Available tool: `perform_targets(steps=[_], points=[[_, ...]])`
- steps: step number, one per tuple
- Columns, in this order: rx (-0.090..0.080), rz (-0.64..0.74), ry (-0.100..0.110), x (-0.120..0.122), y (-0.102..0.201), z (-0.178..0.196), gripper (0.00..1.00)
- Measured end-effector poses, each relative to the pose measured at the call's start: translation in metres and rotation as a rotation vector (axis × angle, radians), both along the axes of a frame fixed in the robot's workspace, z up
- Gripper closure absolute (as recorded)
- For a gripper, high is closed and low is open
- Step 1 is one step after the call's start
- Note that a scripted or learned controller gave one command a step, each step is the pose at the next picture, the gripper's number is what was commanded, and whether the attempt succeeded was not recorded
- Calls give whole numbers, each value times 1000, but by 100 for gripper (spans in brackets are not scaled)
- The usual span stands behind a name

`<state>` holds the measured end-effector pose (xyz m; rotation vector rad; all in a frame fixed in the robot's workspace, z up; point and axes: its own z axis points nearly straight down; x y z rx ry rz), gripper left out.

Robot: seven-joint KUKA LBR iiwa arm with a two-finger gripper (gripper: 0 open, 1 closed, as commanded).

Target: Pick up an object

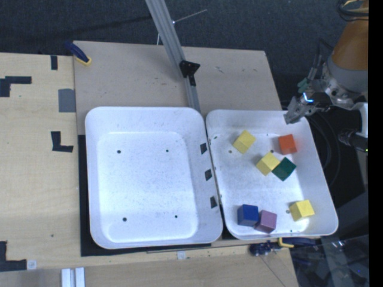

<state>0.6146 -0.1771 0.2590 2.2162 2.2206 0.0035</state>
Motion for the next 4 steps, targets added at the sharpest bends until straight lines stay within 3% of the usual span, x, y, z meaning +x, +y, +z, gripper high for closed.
perform_targets(steps=[4], points=[[3, 5, 5, 24, 209, -16, 100]])
